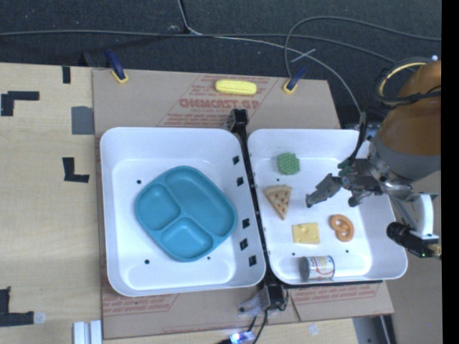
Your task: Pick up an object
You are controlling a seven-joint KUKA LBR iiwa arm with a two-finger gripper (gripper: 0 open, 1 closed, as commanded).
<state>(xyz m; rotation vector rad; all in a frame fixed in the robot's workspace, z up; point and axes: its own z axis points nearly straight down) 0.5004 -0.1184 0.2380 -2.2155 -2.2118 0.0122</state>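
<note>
The two-finger gripper (334, 193) hung over the right white bin (381, 264), its dark fingers spread apart and gripping nothing. Just below it lay the orange-brown pretzel (342, 227), with the yellow cheese square (306, 233) and tan pizza wedge (278, 200) near to the left, the green knobbly ball (288, 163) beyond, and the small tin can (318, 267) by the front wall. Such flat pieces could slip from a closing pinch; crowding risked nudging a neighbour instead.

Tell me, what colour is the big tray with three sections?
The tray is blue, seen from the overhead camera view, lying in the left bin.
</note>
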